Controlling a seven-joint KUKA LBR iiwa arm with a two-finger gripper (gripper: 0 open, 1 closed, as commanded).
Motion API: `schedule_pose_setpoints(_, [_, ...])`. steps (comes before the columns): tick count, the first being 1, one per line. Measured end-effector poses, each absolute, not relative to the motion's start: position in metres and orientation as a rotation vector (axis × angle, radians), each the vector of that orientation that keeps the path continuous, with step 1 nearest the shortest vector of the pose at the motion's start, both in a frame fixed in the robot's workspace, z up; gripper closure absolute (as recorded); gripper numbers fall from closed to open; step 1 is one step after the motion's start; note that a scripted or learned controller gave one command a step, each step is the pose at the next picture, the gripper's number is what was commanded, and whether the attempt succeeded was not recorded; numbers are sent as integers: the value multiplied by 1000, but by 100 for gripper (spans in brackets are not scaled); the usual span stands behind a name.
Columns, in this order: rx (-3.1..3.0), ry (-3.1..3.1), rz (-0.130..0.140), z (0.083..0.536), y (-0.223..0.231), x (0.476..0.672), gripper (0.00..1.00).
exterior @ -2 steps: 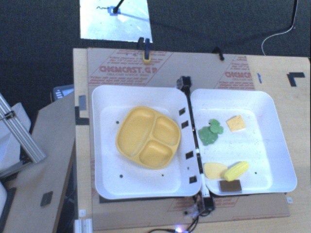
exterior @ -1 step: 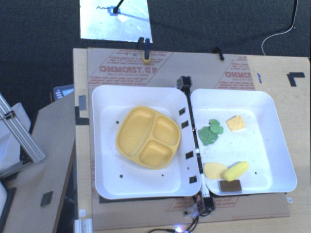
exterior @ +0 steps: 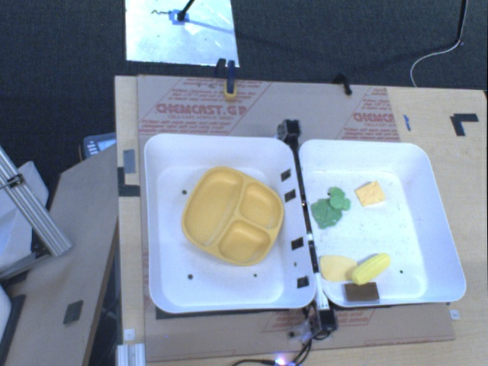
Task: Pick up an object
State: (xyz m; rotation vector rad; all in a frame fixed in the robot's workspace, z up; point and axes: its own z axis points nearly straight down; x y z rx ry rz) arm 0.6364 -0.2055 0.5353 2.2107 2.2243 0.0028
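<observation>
Over on the left white plastic bin: yellow 3-compartment plate. Right white bin has green leafy piece, cheese wedge, corn cob, pale yellow slice touching the corn, brown block w/ the corn just above.

Camera looks down, seemingly slanted, on both bins.

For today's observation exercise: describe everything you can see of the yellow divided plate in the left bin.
The yellow divided plate looks like smooth moulded plastic, squarish with rounded corners. Raised ridges split it into three compartments: one large on its left, two smaller on its right. It lies flat and right way up, turned at a slant to the bin's walls, near the middle of the left bin. It rests on the bin's floor.
</observation>
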Motion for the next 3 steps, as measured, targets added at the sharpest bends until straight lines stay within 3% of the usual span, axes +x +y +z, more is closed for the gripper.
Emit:
schedule_pose_setpoints(1, [2212, 2226, 2, 535, -205, 670, 100])
schedule_pose_setpoints(2, [2213, 2225, 1, 535, -206, 669, 100])
schedule_pose_setpoints(3, [2223, 2219, 1, 536, -207, 572, 100])
